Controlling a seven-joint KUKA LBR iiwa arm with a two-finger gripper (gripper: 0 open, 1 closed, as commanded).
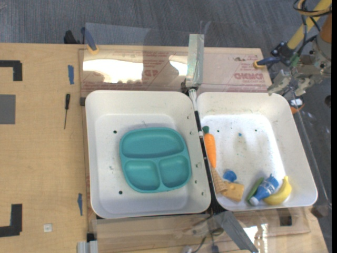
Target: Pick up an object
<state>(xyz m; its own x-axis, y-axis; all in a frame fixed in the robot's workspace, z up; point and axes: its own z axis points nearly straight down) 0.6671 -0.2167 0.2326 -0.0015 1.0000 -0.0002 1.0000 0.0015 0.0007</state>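
End effector [295, 80] hovers at two o'clock over the right bin's [300, 141] rim, finger state indiscernible. Carrot [210, 149], banana [280, 191] and bottle [263, 188] lie inside; teal tray [154, 158] occupies left bin [100, 141].

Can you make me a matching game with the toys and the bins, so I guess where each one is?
Things:
1. teal plate
2. carrot
3. banana
4. gripper

Places:
A. right bin's near right corner
B. middle of the left bin
C. beyond the right bin's far right corner
D. along the right bin's left wall

Pairs: 1-B, 2-D, 3-A, 4-C
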